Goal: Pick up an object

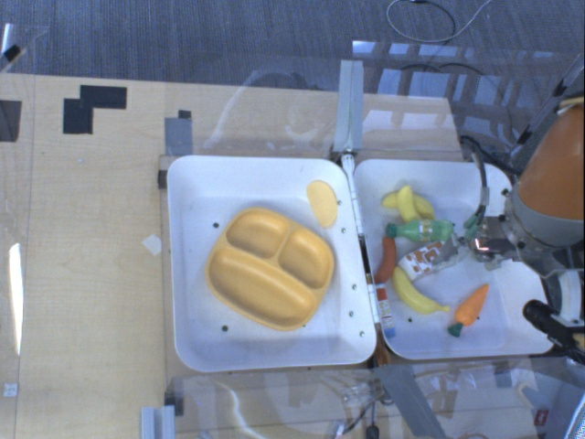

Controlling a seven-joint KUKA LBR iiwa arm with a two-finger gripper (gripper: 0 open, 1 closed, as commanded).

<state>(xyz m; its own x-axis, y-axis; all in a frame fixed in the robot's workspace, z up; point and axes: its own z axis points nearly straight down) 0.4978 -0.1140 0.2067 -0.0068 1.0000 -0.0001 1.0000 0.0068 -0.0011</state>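
The right bin (512,337) holds several toy foods. A small yellow banana bunch (408,203) lies at the back, with a green bottle (420,230) just in front of it. A red sausage (387,261) lies along the bin's left wall. Beside it are a white and brown packet (426,262), a yellow banana (416,294) and an orange carrot (470,306). My gripper (477,239) hangs low over the bin's right half, right next to the bottle's right end and the packet's upper corner.
The left bin (192,245) carries a yellow divided plate (271,268) and a small yellow oval piece (321,202). A metal divider (348,108) runs between the bins at the back. The arm's orange band (559,172) looms over the right bin's far right side.
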